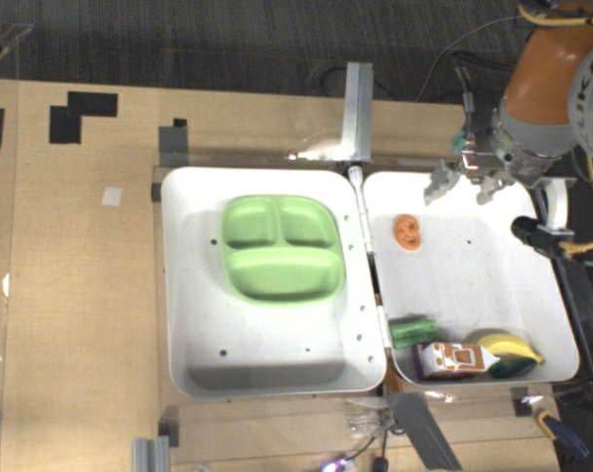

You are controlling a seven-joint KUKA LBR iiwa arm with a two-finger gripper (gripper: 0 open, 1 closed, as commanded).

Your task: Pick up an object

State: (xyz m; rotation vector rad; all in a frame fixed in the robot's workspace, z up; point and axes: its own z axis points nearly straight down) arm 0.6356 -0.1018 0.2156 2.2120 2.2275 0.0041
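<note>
My gripper hangs over the far edge of the right bin, its two fingers spread apart with nothing between them. A small orange round object lies on the bin floor, to the left of and nearer than the gripper. Along the bin's near edge lie a green object, a brown and white carton and a yellow banana on something dark green.
The left bin holds a light green divided plate. A metal post stands behind the wall between the bins. Cables and a black fitting sit at the right bin's right rim.
</note>
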